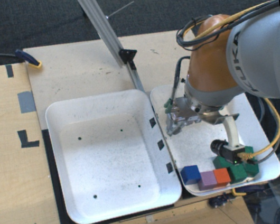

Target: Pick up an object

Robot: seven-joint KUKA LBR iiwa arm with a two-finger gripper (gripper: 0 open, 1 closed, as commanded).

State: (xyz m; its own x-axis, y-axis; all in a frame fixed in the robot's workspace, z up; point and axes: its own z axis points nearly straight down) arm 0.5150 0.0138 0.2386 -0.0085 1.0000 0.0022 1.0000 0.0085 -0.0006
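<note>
My gripper [174, 124] hangs over the left part of the right bin [253, 115], close to the wall it shares with the left bin. Along the right bin's front edge lies a row of blocks: a blue block [190, 174], a purple block [208, 178], an orange block [222, 176] and green blocks [240, 170]. The gripper is well behind that row and apart from it. A small green patch [169, 106] shows at the gripper's upper left; I cannot tell what it is.
The left bin [61, 149] stands beside the right one, their walls touching. A slanted metal rail [107, 31] runs down from the top to the bins' back edge. The big grey and orange arm covers the right bin's back right part.
</note>
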